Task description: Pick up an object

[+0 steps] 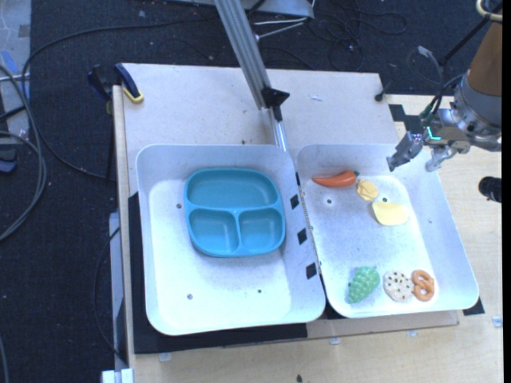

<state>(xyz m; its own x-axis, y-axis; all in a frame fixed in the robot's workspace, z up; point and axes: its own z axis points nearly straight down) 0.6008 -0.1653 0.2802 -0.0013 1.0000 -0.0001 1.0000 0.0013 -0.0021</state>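
My gripper (418,157) hangs above the far right corner of the right bin (447,238), open, with nothing between its fingers. Below and left of it lie an orange carrot (335,179) near the bin's back wall, a small yellow piece (367,189) and a larger yellow piece (391,213). At the bin's near edge sit a green bunch of grapes (363,283), a speckled cookie (397,286) and a brown pretzel (423,284).
The left bin (160,294) holds a blue divided plate (235,211). A slanted metal pole (243,42) runs down to the gap between the bins. Cables lie on the dark floor around the bench.
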